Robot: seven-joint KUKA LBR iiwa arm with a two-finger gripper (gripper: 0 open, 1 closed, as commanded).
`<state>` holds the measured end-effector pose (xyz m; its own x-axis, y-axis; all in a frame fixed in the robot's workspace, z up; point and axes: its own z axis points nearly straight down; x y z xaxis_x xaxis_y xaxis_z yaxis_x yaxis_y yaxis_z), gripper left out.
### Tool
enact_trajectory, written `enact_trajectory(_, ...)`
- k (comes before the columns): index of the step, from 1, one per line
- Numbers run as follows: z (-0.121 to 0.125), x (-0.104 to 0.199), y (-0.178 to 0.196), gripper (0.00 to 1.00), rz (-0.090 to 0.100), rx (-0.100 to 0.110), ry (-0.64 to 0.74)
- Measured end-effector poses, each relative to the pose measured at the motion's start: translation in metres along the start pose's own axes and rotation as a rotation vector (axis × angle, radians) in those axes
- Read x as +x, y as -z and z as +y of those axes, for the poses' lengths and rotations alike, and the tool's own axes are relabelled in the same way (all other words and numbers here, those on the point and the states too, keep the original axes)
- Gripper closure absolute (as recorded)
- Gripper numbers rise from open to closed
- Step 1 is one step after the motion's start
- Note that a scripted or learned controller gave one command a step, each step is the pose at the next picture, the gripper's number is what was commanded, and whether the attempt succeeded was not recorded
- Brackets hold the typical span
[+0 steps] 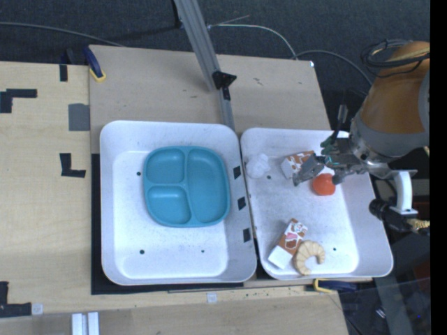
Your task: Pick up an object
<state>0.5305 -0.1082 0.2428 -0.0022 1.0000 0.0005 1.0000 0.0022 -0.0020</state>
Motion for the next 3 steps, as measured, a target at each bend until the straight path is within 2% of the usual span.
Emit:
enact_trajectory(1, 0.0, 0.0, 0.0, 0.0, 0.0, 0.0, 0.0)
enact_trajectory(2, 0.002, -0.002, -0.044, 0.0, -0.001, 0.004, -0.001)
enact_trajectory(3, -0.002, -0.003, -0.109, 0.0, 0.0, 0.007, -0.002)
